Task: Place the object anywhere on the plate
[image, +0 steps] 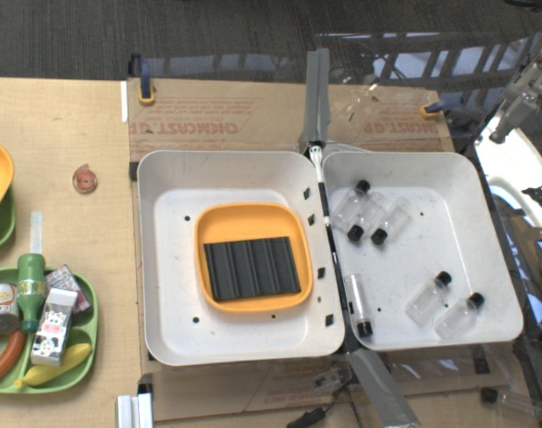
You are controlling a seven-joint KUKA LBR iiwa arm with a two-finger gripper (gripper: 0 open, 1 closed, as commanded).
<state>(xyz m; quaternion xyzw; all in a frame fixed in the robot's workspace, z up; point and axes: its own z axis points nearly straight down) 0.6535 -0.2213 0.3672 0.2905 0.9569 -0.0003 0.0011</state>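
Cardboard (200,119) behind bins reads "CHEMCAST GP", inverted.

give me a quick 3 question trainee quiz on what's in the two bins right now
1. True or false: the ribbed black rectangular object already lies on the square orange plate.
2. Which white bin holds the small clear plastic vials with black caps? A. left bin B. right bin
3. Fill in: the orange plate sits in the ____ bin.

Key: 1 true; 2 B; 3 left.
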